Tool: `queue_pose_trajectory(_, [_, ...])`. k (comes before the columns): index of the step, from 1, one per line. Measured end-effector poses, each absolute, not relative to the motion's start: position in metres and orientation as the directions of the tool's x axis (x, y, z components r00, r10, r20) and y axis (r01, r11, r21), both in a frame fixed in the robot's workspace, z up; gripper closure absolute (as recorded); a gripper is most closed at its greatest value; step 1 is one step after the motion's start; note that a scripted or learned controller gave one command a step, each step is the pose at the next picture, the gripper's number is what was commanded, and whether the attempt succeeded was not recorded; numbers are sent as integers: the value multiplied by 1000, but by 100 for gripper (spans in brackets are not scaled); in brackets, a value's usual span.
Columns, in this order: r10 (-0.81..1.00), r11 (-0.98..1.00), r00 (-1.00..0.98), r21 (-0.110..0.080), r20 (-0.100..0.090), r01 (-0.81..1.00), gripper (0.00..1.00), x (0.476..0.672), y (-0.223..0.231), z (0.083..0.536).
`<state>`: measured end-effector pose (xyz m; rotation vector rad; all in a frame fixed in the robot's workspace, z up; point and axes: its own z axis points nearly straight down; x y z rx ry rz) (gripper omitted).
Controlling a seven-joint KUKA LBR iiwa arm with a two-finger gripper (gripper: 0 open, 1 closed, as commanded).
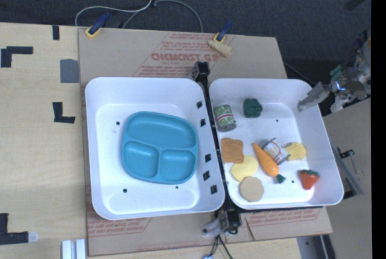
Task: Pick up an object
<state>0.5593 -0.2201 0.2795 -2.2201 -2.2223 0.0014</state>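
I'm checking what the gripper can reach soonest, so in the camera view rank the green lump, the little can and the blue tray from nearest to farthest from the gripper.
Measured from the gripper at the right bin's right edge:
1. Green lump, right bin, upper middle.
2. Can, right bin, by the divider.
3. Blue tray, left bin, centre.

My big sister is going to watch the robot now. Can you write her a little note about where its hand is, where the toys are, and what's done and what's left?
Gripper: at the right edge of the right bin, near its upper corner, above the rim. It holds nothing; I can't tell how the jaws stand.

Toys, all lying in the right bin: small can, dark green piece, toast, carrot, yellow piece, round cookie, red strawberry.

Left bin: blue divided plate.

Done: nothing picked up yet.

Left: go down into the right bin, grab one toy and lift it.
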Motion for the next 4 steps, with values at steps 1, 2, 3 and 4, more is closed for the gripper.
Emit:
queue_pose_trajectory(1, [1000,6,-6,-13,6,1000,0,585,-165,133])
queue_pose_trajectory(2, [1000,4,-4,3,-15,1000,0,642,-123,84])
queue_pose_trajectory(3, [1000,2,-2,0,-5,1000,0,669,-96,86])
queue_pose_trajectory(4, [1000,2,-2,2,-4,1000,100,669,-95,96])
